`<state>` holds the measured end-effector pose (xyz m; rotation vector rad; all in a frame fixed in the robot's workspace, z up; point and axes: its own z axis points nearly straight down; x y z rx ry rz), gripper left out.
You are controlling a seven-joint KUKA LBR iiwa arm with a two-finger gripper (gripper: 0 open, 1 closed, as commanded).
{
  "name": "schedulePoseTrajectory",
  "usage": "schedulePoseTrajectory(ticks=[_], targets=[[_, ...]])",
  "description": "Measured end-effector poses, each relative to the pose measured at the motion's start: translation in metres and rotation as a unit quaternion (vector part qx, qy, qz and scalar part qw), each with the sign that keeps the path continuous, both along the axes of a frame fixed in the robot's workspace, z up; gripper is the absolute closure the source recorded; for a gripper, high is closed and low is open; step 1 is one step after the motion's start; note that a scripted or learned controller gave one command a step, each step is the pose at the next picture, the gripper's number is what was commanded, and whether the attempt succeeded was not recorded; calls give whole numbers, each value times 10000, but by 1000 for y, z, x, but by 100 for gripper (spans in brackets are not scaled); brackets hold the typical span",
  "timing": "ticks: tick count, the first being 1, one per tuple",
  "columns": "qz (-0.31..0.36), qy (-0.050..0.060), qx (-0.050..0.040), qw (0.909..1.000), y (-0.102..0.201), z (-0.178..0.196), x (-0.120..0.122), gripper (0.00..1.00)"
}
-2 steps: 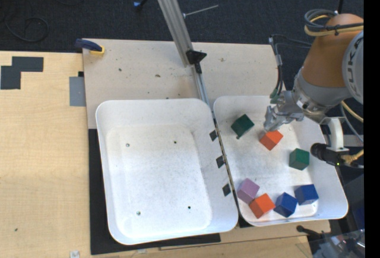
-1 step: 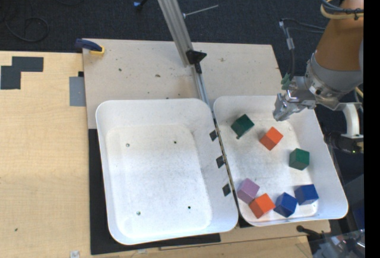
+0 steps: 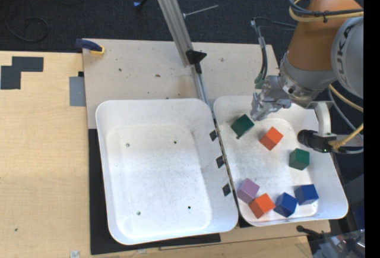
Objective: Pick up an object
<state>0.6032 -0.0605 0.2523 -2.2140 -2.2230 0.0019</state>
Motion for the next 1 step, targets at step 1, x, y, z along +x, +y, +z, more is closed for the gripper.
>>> schedulePoseTrajectory(ticks=[1], targets=[[-2,8,-3,10000,51,-15,3,100]])
